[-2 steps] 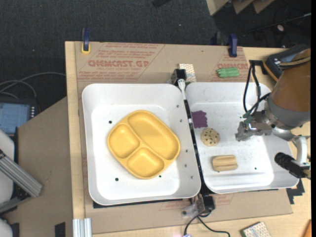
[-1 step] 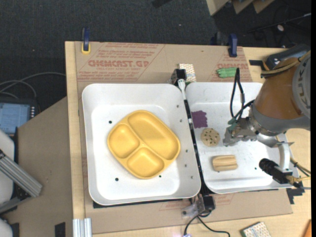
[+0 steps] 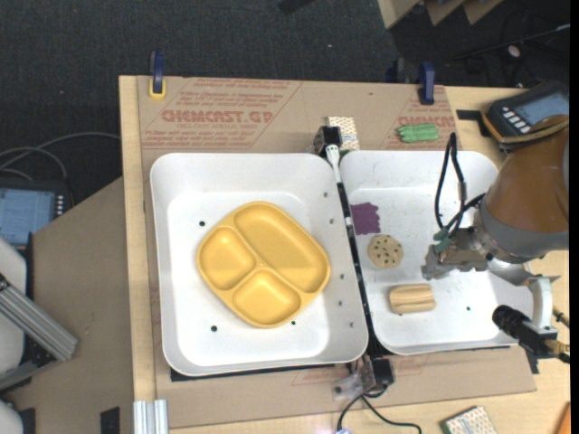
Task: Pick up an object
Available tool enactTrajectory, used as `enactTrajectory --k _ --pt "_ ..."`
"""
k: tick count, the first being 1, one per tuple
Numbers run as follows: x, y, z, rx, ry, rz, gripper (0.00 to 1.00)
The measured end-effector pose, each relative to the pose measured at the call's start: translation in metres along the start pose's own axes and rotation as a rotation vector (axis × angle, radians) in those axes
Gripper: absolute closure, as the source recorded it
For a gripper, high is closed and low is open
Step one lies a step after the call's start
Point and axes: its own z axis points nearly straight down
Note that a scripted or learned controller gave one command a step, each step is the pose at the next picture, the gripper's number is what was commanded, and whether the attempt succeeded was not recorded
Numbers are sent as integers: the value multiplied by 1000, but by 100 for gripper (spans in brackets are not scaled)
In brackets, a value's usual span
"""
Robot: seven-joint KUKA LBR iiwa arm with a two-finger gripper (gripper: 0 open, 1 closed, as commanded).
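Observation:
The right bin (image 3: 470,333) holds three things. A round cookie (image 3: 385,251) lies near its left wall, a flat purple piece (image 3: 365,216) sits just above it, and a tan bread-like roll (image 3: 412,299) lies below. My gripper (image 3: 441,262) hangs low over the bin's middle, right of the cookie and above the roll. Nothing shows between its fingers. In the left bin (image 3: 172,242) rests a yellow divided plate (image 3: 262,262) with three compartments.
A green object (image 3: 417,134) lies on the bench behind the right bin. A black cable (image 3: 445,183) loops over the right bin beside the arm. A dark device (image 3: 525,116) sits at the far right. Blue clamps (image 3: 427,87) grip the board's back edge.

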Motion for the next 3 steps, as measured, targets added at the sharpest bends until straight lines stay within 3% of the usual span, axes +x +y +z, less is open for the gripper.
enactTrajectory --k 1,2,3 --pt "13 3 42 0 0 -2 100" --pt "5 8 28 -5 -4 -1 100" --pt "-28 -6 19 -3 -4 2 100"
